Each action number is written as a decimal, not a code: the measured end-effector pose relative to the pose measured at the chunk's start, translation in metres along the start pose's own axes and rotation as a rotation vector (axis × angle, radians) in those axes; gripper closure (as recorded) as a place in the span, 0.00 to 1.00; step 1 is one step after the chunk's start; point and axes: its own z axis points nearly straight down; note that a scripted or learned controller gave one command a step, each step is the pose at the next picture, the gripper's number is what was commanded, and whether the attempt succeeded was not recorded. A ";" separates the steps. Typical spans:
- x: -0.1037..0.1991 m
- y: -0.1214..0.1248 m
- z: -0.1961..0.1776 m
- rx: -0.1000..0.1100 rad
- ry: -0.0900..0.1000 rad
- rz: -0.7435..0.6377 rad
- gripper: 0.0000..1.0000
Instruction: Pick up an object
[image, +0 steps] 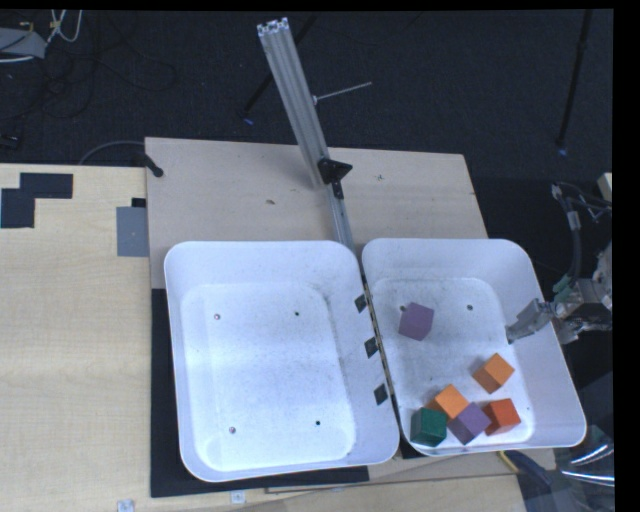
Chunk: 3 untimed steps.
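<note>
Gripper (530, 320) sits at the right bin's (505, 255) edge, can't tell its state. Purple cube (416, 321) sits alone mid-bin; the rest huddle in the near corner, orange cube (452, 400) touching its neighbours. Going there risks a blocked, slipping grab.

Speckled white plastic bins (265, 262) sit on a matt, pale wooden bench (410, 195).

Even overhead light brightens the 2 white bins (270, 300); the surrounding floor (450, 80) is dark; slightly soft focus.
</note>
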 end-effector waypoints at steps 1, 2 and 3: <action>0.057 -0.001 0.106 0.010 0.005 -0.008 0.00; 0.097 0.047 0.159 -0.002 -0.002 -0.006 0.00; 0.107 0.128 0.159 -0.005 -0.001 -0.008 0.00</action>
